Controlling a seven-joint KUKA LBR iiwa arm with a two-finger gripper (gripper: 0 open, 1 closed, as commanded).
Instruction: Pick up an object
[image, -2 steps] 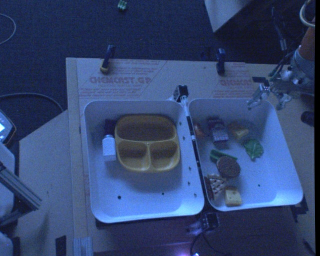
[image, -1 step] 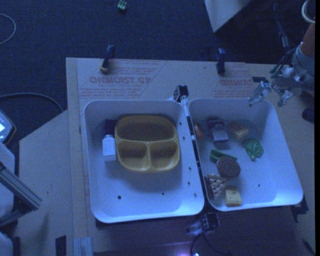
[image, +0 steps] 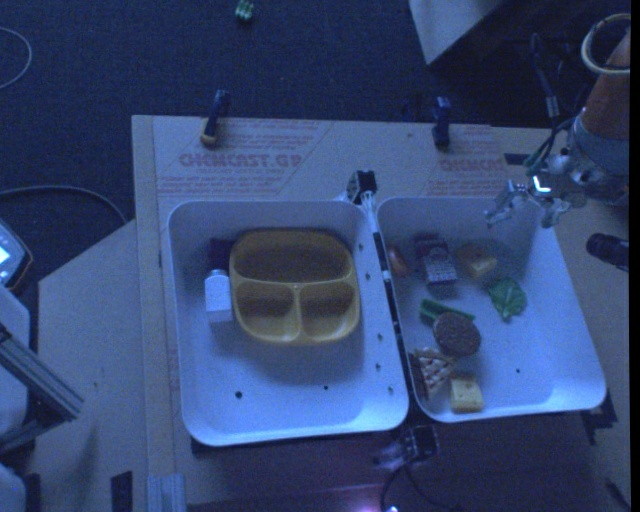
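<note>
A dim overhead view showed two white bins side by side. The gripper (image: 520, 205) hung over the far rim of the right bin (image: 560, 350), at about one o'clock from its centre; whether it was parted or closed could not be told, and nothing showed in its grasp. Small toy foods lay below: a yellow block (image: 478, 263), a green leaf (image: 507, 296), a brown disc (image: 456, 334). The left bin (image: 200, 400) held a yellow divided tray (image: 294, 285). Judged to be at the approach step; next it would need to descend toward the yellow block, at seven o'clock from it
</note>
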